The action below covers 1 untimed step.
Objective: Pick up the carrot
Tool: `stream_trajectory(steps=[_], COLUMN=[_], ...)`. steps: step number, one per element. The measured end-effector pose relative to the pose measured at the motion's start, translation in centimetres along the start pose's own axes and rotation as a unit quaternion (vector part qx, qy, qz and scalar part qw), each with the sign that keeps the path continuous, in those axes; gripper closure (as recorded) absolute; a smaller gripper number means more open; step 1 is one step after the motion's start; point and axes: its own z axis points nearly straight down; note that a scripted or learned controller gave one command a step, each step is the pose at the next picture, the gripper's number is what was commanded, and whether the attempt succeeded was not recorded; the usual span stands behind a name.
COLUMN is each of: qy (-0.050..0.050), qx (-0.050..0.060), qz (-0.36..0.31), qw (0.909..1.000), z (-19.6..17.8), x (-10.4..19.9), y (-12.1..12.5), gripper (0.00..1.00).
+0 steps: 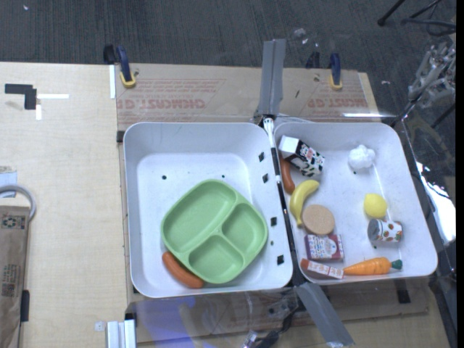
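Observation:
The carrot (368, 267) is orange with a small green tip pointing right. It lies flat along the front wall of the right bin (410, 167), near that bin's front right corner. A red and white packet (321, 269) touches its left end. A small spotted cup (385, 231) lies just behind it.
The right bin also holds a lemon (375, 206), a white fluffy ball (361, 157), a banana (302, 198), a brown disc (319, 220), a red box (324, 247), a cow-patterned carton (303, 156) and a sausage (288, 176). In the left bin (145, 194) are a green divided plate (214, 230) and an orange sausage (181, 270).

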Motion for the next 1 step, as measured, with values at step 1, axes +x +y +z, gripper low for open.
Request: stream_trajectory(steps=[1], qy=[0.01], qx=[-0.002], qz=[-0.028], qw=[0.9996], z=[9.21], x=[0.62], y=[0.19], gripper=[1.0])
